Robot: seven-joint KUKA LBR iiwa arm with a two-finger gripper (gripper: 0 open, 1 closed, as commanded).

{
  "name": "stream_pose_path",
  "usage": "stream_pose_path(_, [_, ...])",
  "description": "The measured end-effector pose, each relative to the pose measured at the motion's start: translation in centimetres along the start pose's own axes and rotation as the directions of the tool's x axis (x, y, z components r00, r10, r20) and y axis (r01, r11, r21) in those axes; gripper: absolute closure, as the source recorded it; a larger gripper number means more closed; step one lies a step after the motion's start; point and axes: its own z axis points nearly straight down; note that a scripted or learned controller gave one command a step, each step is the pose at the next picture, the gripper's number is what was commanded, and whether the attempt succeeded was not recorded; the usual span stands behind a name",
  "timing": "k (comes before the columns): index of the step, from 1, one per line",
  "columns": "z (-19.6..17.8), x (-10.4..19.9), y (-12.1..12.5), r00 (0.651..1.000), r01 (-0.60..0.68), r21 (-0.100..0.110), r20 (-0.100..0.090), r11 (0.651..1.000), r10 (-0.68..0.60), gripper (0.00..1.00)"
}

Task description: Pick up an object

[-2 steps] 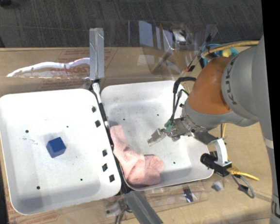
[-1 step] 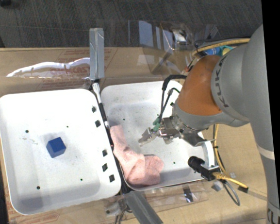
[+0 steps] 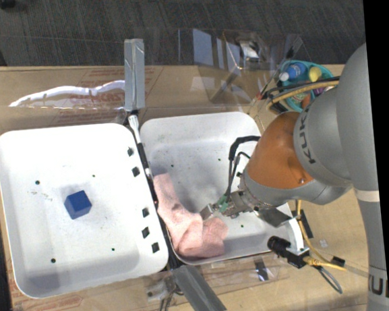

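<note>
The worktop [image 3: 53,82] carries two white bins side by side. The left bin [image 3: 24,220] has wide bare floor around a small blue cube [image 3: 78,203] near its middle. The right bin [image 3: 199,134] is more crowded: the grey arm [image 3: 329,146] with its orange band covers the right side, and a pink cloth [image 3: 187,226] lies bunched along the left wall down to the near edge. The hand [image 3: 219,209] sits low at the cloth's right edge; whether its fingers are apart or together cannot be told.
</note>
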Motion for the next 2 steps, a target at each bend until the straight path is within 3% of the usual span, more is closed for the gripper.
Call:
stream_pose_path(1, [-0.95,0.05,0.06,1.000,0.005,0.002,-0.001,1.000,-0.005,1.00])
stream_pose_path(2, [-0.95,0.03,0.06,1.000,0.005,0.001,0.000,1.000,-0.005,0.00])
